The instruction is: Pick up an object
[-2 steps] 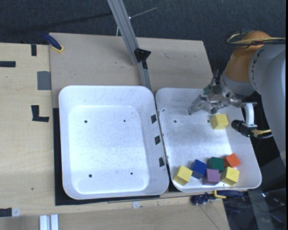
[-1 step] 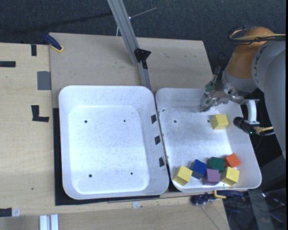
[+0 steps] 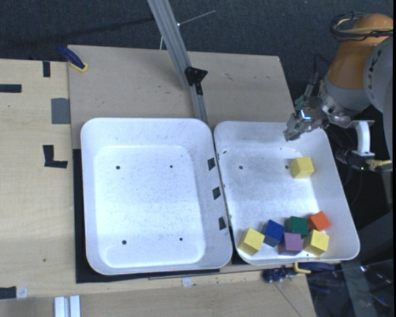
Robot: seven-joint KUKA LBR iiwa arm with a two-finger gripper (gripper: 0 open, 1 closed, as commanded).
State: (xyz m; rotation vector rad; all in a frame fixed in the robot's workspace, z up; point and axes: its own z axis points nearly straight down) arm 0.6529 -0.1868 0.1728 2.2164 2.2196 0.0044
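Note:
A yellow cube (image 3: 301, 167) lies alone in the upper right part of the right bin (image 3: 264, 190). Along that bin's front edge sit several blocks: a yellow one (image 3: 251, 241), a blue one (image 3: 273, 232), a green one (image 3: 296, 225), a purple one (image 3: 292, 242), an orange one (image 3: 319, 220) and another yellow one (image 3: 317, 242). My gripper (image 3: 294, 131) hangs over the bin's far right corner, a little up and left of the lone yellow cube. I see nothing held in it.
The left bin (image 3: 145, 190) stands beside the right one. A slanted metal pole (image 3: 175, 38) with a black clamp (image 3: 196, 76) crosses the bench behind the bins. Black cables (image 3: 356, 157) hang by the arm at the right.

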